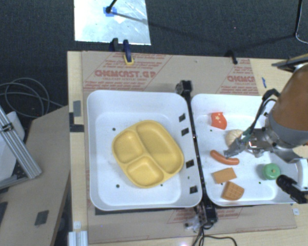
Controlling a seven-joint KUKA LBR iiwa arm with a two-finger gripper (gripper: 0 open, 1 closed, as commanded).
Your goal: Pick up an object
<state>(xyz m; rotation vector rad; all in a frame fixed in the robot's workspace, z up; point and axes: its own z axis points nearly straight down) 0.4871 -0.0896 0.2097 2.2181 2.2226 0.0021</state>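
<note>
Down in the right bin, the fingers point(232, 151) are low over the floor, just above the hot dog point(225, 159). From this slanted view I can't tell whether they are spread or pinched; the tips merge into one dark, blurred shape, and nothing shows between them, so call it no grasp yet.

The hot dog lies right under the tips and a touch to the left, so I'd judge it the target. Just behind the fingers sits a pale, rounded piece point(235, 136), partly masked by the wrist. Farther back and to the left is the red piece point(218, 120). In front of the fingers lies the flat tan cracker point(224, 175), and beyond it the waffle square point(232, 191). Off to the right, near the arm's body, rests the green round piece point(270, 171).

To do this well, in my reading: centre the tips across the sausage's narrow width, not along its length, go right down to the bin floor, and close squarely so it doesn't roll out. Keep clear of the pale piece behind, which is near enough to get nudged.

Well away to the left, across the divider, the left bin point(100, 137) carries the yellow divided plate point(147, 152). Both bins sit on the tabletop point(159, 68).
</note>
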